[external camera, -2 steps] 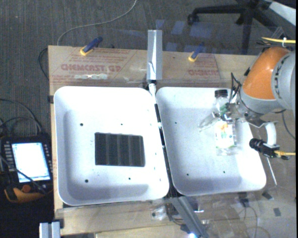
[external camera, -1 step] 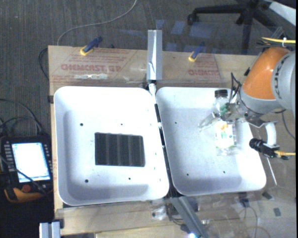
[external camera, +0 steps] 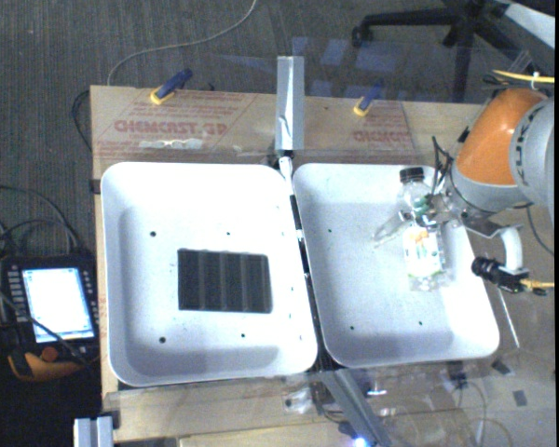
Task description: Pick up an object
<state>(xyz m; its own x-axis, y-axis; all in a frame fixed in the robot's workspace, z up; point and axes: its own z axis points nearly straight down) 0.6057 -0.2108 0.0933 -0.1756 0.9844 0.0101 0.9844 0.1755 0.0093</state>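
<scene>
Reaching in from the right, the arm (external camera: 503, 147) looks to be at the closing-in step of a pick, with its wrist brought down over the right bin (external camera: 354, 324) and its working end set right at the top of a clear plastic bottle (external camera: 421, 245). That bottle lies in the right-hand part of this bin, its dark cap (external camera: 411, 173) toward the far wall and its body running down toward the near side, close to the bin's right wall. From where I stand the gripper (external camera: 429, 208) is a small dark cluster touching or just over the bottle's neck, and I cannot tell how it is set or whether it has any hold on the bottle at all; the see-through plastic and the glare blur the two together. A pale sliver pokes out to the left of the neck, and I can't say what it is. My guess is that the next move calls for a firm grasp on the narrow upper part and then a straight lift, slow enough that a smooth round bottle does not roll or slip free. The orange band sits high at the right edge, the grey body bending down and leftward from it. Over in the left bin (external camera: 140, 212) a dark ribbed slab (external camera: 224, 280) lies flat, well apart from all this.
</scene>
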